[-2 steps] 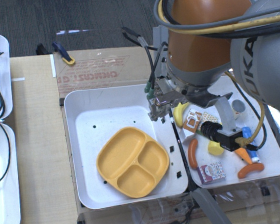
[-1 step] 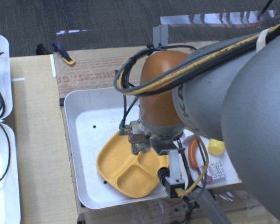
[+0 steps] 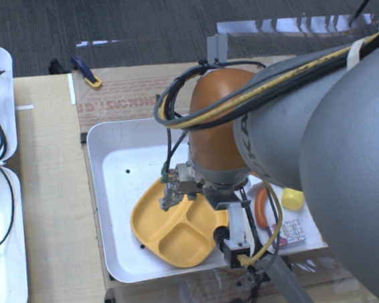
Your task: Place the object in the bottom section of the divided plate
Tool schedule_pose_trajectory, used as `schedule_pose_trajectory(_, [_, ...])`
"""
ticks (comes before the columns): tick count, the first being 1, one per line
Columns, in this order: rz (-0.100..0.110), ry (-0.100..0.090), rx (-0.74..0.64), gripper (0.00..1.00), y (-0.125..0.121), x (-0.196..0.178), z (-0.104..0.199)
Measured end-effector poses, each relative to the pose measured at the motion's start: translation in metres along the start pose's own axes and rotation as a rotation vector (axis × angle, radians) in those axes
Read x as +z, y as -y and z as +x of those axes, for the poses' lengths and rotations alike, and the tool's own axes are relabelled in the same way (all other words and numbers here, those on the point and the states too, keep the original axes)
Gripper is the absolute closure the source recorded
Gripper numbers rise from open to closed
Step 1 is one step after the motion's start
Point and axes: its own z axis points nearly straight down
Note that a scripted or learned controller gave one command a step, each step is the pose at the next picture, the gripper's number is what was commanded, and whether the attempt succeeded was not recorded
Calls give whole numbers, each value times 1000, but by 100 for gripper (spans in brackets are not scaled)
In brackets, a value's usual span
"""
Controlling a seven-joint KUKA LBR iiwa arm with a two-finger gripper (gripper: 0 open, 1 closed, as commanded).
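The arm (image 3: 287,124) is seen over the bin (image 3: 113,189), hiding most of the plate (image 3: 167,230). The hand's state cannot be told. A yellow object (image 3: 293,199) lies beside an orange one (image 3: 261,208), right of the plate.

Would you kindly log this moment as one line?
grey arm over bin | pincer above yellow divided plastic plate | orange carrot-like piece beside plate

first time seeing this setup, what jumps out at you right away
The big grey arm with its orange band comes in from the right and covers much of the right-hand white bin. Below it in that bin lies a yellow divided plate, tilted towards the lower left. Just right of the plate sit an orange carrot-like piece and a small yellow block.
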Motion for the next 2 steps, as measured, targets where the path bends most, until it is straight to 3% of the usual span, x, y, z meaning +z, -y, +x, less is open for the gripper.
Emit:
schedule_pose_trajectory(1, [3, 3, 0, 100, -1, -8, -1])
schedule_pose_trajectory(2, [3, 4, 0, 0, -1, -8, -1])
